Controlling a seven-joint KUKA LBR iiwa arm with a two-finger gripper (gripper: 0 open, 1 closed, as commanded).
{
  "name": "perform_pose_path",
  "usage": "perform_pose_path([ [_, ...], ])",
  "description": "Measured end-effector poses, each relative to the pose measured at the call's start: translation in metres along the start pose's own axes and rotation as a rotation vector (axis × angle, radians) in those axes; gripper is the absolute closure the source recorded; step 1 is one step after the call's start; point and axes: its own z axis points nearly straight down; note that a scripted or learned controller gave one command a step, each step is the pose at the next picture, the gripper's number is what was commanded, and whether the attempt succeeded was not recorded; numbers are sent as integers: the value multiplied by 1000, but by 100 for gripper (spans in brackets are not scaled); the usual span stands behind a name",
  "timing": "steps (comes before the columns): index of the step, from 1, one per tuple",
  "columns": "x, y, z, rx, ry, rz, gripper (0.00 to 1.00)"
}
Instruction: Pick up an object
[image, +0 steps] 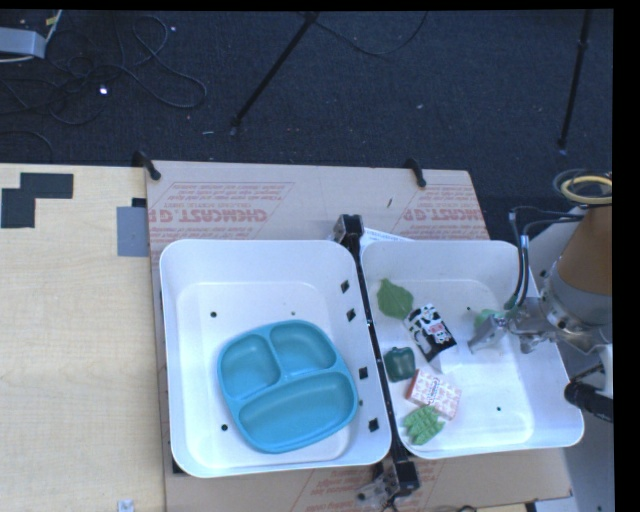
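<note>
Scanning from the left, the left bin (190, 300) holds a blue divided plate (288, 385), not a handy pick. Along the right bin's (540, 420) left side lie a green leaf-shaped piece (394, 297), a black-and-white packet (431, 331), a dark green block (399, 362), a pink-and-white packet (434, 393) and a light green lump (422, 425). The gripper (490, 330) hangs right of the black-and-white packet, possibly pinching something small and green; I cannot tell how its jaws stand. Best approach: centre over one isolated item, descend straight, avoid neighbours.
</note>
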Motion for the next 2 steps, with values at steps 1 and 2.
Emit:
perform_pose_path([
  [1,-2,0,-13,-3,-1,3,100],
  [2,4,-8,-66,-9,-3,-1,100],
])
